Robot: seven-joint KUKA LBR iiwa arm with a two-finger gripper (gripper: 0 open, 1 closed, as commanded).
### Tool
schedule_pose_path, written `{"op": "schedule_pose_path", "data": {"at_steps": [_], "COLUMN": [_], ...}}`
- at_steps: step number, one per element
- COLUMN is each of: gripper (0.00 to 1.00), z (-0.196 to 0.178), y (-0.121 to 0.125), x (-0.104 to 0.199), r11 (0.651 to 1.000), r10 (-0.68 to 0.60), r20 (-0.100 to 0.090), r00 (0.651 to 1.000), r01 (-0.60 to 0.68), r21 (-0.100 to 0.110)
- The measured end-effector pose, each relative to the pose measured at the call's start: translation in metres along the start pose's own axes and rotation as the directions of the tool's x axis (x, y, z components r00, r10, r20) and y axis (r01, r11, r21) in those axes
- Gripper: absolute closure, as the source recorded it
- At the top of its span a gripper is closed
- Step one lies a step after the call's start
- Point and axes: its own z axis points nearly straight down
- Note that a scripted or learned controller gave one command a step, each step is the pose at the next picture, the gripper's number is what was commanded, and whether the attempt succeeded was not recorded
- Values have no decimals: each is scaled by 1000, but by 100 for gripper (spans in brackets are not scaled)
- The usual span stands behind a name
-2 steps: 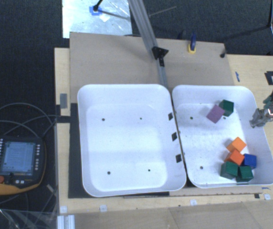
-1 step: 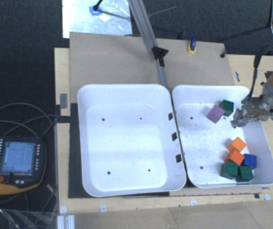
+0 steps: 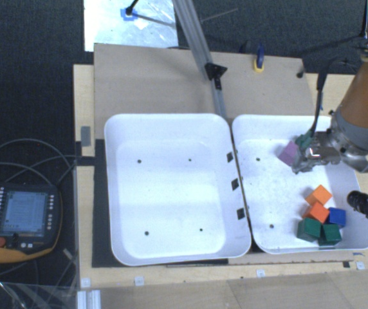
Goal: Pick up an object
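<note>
- Camera view: arm (image 3: 364, 102) reaches over the right bin (image 3: 267, 234); gripper (image 3: 307, 154) sits low over its far half, at the purple block.
- Purple block (image 3: 289, 152) is in the right bin, far side, well apart from the cluster of other blocks at the bin's near right corner. It touches or sits just under the gripper on the side toward the left bin (image 3: 165, 192).
- Gripper state: cannot tell. Too much hardware clutter at the tip from this angle, and I can't confirm the block is actually gripped.
- Cluster relative to the purple block: two orange blocks (image 3: 319, 201) nearer the camera, blue block (image 3: 337, 217) beyond those, green blocks (image 3: 318, 230) at the front wall. All touching or nearly so.
- Handling guess: purple block looks like a small rigid cube, light, probably foam or wood, not fragile. Flat faces, so pinch two opposite sides, centred.
- It looks rotated relative to the bin walls, so wrist yaw should match its faces or it will twist out.
- Isolated position makes it the easiest pick; the cluster leaves little room beside any one block.
</note>
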Motion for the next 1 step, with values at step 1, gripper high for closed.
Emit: {"op": "schedule_pose_path", "data": {"at_steps": [1], "gripper": [100], "z": [15], "y": [-6], "x": [52], "r11": [1000], "r10": [1], "r20": [-1], "r00": [1000], "r01": [-1], "r21": [2]}}
